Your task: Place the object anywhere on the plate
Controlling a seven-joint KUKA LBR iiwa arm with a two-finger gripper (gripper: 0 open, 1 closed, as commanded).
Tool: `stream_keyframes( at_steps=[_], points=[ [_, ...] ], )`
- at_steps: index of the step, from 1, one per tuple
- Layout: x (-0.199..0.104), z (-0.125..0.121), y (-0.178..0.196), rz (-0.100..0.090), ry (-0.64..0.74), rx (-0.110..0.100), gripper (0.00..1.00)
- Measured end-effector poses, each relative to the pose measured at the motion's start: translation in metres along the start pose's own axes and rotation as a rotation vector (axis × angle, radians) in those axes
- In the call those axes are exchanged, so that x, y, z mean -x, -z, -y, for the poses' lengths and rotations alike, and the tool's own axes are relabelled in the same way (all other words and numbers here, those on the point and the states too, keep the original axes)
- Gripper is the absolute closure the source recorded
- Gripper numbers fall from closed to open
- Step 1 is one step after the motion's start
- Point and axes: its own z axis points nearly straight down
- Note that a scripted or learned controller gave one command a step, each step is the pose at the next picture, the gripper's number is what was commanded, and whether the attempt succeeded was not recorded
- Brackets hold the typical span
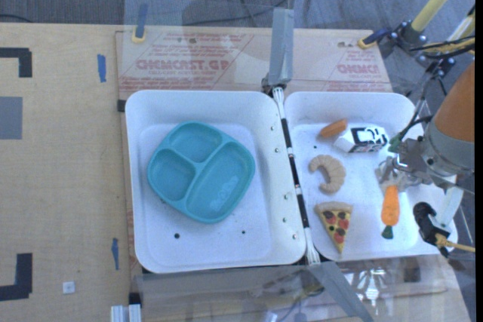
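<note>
Camera view: a fixed look down, at a slant, on a tabletop [60,162] bearing two shallow white bins side by side.
Left bin [143,234]: holds a teal plate [201,172] with three compartments, lying flat with nothing on it.
Right bin [302,113]: holds five toy foods, none touching another: a carrot [389,208] near the right wall, a pizza slice [334,222] at the lower edge, a croissant [329,172] in the middle, a small orange piece [333,129] at the top, and a black-and-white carton [364,139] just beside it.
Arm: grey with an orange band, reaching in from the right over the right bin's far side.
Hand [398,171]: sits just above the carrot's top end; whether it is open or closed cannot be told.
Task's object: which toy is meant is unclear; the carrot lies nearest the hand.
Progress: nothing is gripped that can be seen, and every toy lies well apart from the plate, so picking, carrying across and setting down all seem left to do.
</note>
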Motion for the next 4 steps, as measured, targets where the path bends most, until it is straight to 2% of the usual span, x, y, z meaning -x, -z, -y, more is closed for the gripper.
stream_keyframes(
  at_steps=[1, 2, 3, 4],
  points=[
    [-0.07, -0.045, 0.008, -0.001, -0.048, 0.002, 1.0],
    [-0.153, -0.072, 0.015, 0.0, -0.048, 0.002, 1.0],
    [-0.233, -0.07, 0.015, -0.001, -0.006, 0.003, 1.0],
    [-0.307, -0.04, -0.024, 0.0, 0.138, -0.001, 1.0]
  ],
)
